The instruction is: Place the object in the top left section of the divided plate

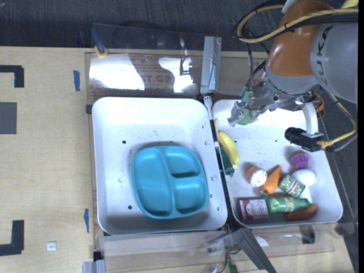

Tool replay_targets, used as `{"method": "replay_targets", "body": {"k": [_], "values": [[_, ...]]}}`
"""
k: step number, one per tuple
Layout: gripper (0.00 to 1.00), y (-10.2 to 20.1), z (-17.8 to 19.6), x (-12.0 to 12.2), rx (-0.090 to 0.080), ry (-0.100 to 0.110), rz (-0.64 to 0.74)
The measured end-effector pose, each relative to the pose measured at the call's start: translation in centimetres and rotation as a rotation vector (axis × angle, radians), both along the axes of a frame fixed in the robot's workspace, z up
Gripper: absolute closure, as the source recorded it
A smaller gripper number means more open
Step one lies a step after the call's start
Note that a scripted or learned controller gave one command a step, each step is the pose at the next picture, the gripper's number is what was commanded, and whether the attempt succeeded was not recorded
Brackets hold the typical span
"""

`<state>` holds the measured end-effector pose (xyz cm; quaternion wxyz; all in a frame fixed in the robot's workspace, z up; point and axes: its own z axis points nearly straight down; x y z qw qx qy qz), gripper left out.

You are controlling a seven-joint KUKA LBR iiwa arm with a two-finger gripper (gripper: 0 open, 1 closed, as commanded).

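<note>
Honestly, I cannot tell if my claw [242, 114] grips anything, so the blue plate [169, 180] may get nothing.

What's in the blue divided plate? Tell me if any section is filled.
Empty. The divided plate in the left bin shows bare blue in all sections; the banana and other toys lie in the right bin.

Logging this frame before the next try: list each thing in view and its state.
divided plate: upright in left bin, nothing in its sections
gripper: above right bin's upper left, nothing seen held
banana: lying by right bin's left wall
bottle: on its side
carrot: lying tilted
white egg: resting beside purple piece
</note>
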<state>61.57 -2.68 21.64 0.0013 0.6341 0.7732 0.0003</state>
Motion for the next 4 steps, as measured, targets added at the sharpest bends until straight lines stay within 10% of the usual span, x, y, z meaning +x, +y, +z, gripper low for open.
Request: {"method": "replay_targets", "body": {"k": [2,3,4], "values": [[1.0,4.3,-3.2,-11.2,0.002,0.006,0.247],[1.0,10.1,-3.2,-8.6,0.002,0.001,0.23],[1.0,9.1,-3.2,-13.0,0.002,0.004,0.261]]}}
